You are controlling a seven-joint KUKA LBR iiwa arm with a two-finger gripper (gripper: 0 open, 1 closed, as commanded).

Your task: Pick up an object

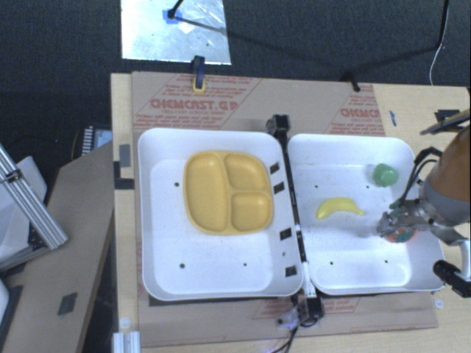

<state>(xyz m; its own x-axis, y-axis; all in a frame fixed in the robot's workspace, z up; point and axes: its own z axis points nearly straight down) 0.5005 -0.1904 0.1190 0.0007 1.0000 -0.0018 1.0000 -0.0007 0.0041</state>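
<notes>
Grey metal fingers (398, 225) sit low at the right bin's (346, 276) right side, over a small reddish, multicoloured object (401, 234); whether they grip it, I cannot tell. A yellow banana (339, 209) lies near, a green ball (385, 174) beyond. The left bin (162, 271) holds a yellow divided plate (227, 192).
</notes>
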